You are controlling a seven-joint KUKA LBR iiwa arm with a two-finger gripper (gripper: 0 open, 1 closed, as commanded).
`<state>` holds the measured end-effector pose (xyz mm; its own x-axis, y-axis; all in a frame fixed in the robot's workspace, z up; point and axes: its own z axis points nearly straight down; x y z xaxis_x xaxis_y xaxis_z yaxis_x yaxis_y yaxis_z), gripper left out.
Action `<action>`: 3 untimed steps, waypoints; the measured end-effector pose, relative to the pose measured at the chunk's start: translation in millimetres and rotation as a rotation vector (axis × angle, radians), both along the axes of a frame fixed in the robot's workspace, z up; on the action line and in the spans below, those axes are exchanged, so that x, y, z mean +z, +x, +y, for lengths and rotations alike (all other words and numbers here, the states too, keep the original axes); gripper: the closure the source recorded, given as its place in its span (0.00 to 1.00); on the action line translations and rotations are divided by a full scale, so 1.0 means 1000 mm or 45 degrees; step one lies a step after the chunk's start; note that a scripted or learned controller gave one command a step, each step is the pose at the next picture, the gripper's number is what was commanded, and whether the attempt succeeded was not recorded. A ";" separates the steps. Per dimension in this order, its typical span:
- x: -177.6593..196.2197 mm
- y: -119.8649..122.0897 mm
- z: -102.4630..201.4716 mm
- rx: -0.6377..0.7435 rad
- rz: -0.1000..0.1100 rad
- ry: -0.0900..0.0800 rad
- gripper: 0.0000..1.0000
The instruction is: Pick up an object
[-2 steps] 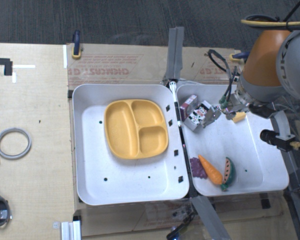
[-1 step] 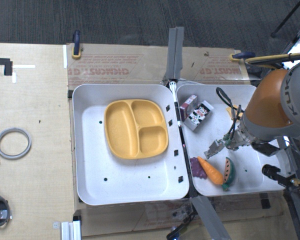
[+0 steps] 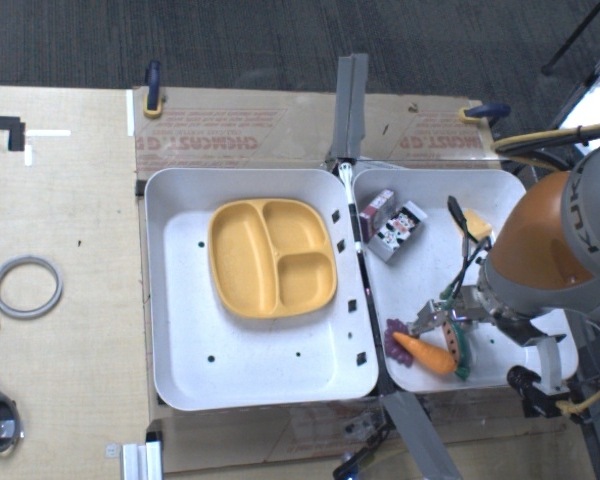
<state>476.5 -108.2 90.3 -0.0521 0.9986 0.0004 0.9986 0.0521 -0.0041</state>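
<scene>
right now the gripper [image 3: 442, 318] sits low in the right bin [image 3: 500, 183], fingers apart w/ nothing between them. toy carrot [image 3: 425, 353] lies just below-left of the tips, touching or nearly so, long axis running left-right w/ a slight tilt. purple bit [image 3: 396, 328] beside it. small box [image 3: 397, 230] farther up; yellow plate [image 3: 273, 257] in the left bin [image 3: 180, 298].

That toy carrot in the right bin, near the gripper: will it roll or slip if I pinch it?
The toy carrot tapers to a point, so it would probably roll in an arc if nudged. Its smooth, rounded body may squirt out of a pinch near the tip. It lies beside the gripper, against a purple object, which could shift too.
</scene>
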 end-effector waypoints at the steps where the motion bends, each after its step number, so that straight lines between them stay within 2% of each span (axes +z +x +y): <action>1: 0.009 0.001 -0.001 0.002 0.001 0.000 1.00; 2: 0.264 0.002 -0.052 -0.223 -0.003 -0.005 1.00; 3: 0.055 0.000 -0.072 -0.353 0.001 -0.001 1.00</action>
